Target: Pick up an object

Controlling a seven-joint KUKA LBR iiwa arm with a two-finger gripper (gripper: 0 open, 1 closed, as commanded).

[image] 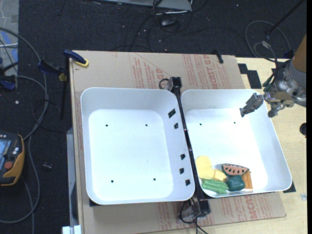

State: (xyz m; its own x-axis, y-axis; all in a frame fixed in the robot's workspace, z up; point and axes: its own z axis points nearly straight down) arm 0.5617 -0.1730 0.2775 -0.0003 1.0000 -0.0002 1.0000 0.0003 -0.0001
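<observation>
Gripper (261, 107) hangs spread and bare over the right bin's (273, 145) two o'clock edge.

Toy foods huddle at that bin's six o'clock: a watermelon slice (235, 169) touching a teal piece (236, 183), a yellow piece (204, 167) at nine o'clock of them, a green pod (214, 186) below it, all well apart from the fingers. Left bin (87, 145) sits alongside. Red print on the cardboard sheet (122, 67) beneath runs reversed and cannot be read.
</observation>
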